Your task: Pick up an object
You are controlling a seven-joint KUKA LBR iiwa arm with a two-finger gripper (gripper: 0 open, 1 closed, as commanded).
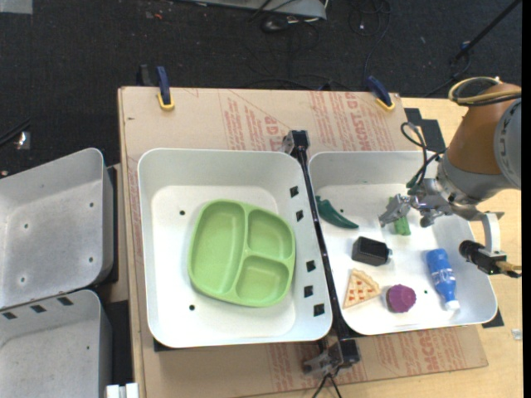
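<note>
My gripper (400, 214) hangs over the upper middle of the right bin (390, 169), at the end of the grey arm with the orange band (481, 135). Directly below its tip lies a small bright green object (402, 226), partly hidden by the gripper. Whether the two touch cannot be made out. Around it in the same bin lie a dark green curved piece (335, 213), a black block (370, 250), a toy pizza slice (360, 289), a purple lump (401, 298) and a blue bottle (440, 277).
The left bin (166, 181) holds a light green divided plate (242, 253). A black divider (314, 222) runs between the two bins. Clamps (164, 89) hold the cardboard base at the back. Spare white trays (50, 222) lie at the far left.
</note>
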